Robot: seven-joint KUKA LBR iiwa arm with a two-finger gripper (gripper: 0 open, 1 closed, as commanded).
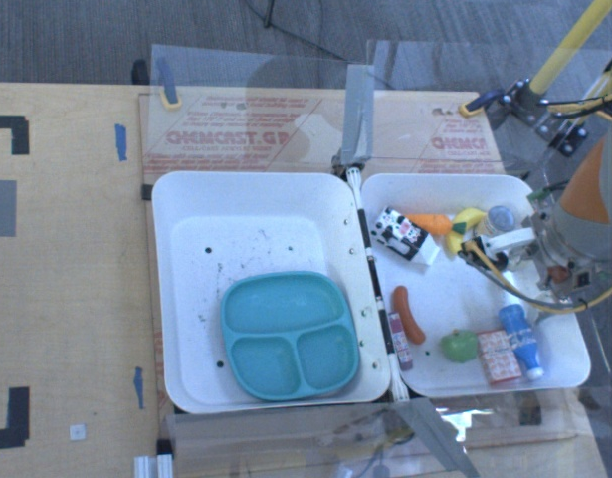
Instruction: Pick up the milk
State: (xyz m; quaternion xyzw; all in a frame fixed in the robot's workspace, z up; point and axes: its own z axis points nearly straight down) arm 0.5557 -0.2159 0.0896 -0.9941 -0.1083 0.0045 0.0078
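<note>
Teal plate (286, 335) sits near in left bin (176, 267), out of play. Milk (400, 234) lies tipped at far left of right bin (576, 364), carrot (433, 223) just beside. Gripper (556, 267) hovers over that bin's right side, well apart from milk, probably pre-approach. Can't tell jaw state.

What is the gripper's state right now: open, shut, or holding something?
Gripper: open or shut cannot be told; the milk lies apart from it.

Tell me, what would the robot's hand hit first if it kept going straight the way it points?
The hand seems to point down, so probably the floor of the right bin beside the blue bottle; depth is unclear.
</note>
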